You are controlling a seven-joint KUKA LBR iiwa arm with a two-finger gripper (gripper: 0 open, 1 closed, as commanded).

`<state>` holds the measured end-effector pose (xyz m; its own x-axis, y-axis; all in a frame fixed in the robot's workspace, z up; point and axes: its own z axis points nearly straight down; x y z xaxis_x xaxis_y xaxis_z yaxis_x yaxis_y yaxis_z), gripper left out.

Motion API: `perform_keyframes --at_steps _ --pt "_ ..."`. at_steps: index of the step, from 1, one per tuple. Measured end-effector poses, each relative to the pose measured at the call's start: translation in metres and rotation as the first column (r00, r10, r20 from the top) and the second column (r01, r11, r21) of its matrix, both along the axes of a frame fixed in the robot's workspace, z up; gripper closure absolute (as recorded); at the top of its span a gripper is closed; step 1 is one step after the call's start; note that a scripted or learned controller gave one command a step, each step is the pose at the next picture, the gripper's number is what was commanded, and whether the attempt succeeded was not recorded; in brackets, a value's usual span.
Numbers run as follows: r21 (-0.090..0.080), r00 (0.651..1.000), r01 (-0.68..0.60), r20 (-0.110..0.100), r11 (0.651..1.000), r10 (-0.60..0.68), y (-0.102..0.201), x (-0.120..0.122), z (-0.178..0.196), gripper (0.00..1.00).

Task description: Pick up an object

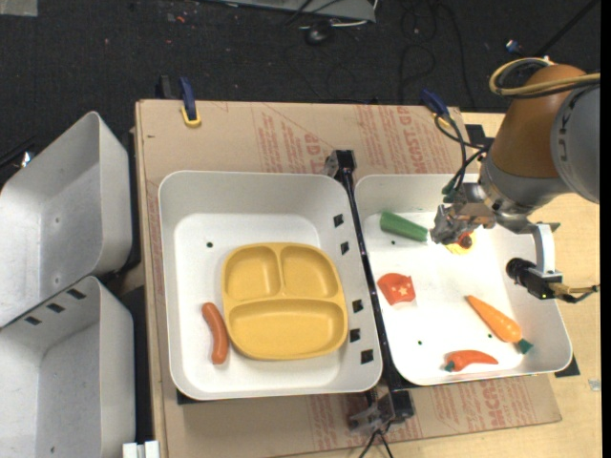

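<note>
My gripper [454, 229] is low in the right bin [549, 346], at its back, right over a small yellow and red object [463, 244] that peeks out beneath it. A green piece [404, 225] lies just left of the gripper. A red pepper-like piece [396, 288] sits near the bin's left side. An orange carrot [496, 319] and a small red-orange chili [471, 359] lie toward the front right.
The left bin [181, 256] holds a yellow divided plate [284, 301] and a brown sausage [216, 333] beside it. A black divider [355, 246] runs between the bins. Two white tubs [57, 227] stand off the bench at left.
</note>
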<state>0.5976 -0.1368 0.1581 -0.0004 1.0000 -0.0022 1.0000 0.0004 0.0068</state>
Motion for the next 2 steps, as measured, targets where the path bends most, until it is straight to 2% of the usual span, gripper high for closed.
perform_keyframes --at_steps 2 --pt "0.0 1.0 -0.003 0.001 1.0 0.003 0.01 0.004 0.105 1.0"
